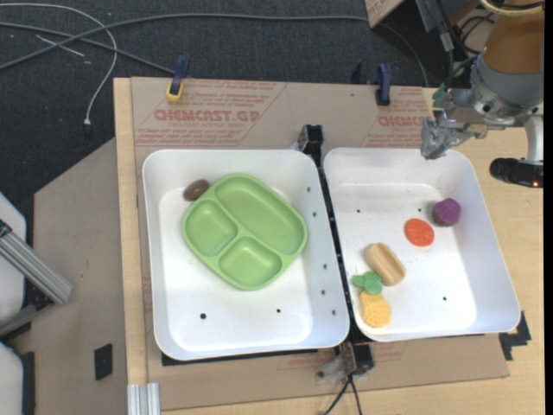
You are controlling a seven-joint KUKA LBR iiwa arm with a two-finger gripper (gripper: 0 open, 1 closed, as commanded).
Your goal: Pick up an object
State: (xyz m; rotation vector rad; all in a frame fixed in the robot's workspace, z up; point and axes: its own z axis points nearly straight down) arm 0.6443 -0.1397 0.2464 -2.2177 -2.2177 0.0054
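Dark carpet floor [259, 24], loose cables [86, 41]

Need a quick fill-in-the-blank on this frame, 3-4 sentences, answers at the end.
1. The green divided plate lies in the ____ bin.
2. The small brown object touches the plate's upper-____ edge.
3. The purple object sits just right of the ____ disc in the right bin.
4. The gripper hangs above the right bin's ____ rim.

Answers: left; left; orange; far
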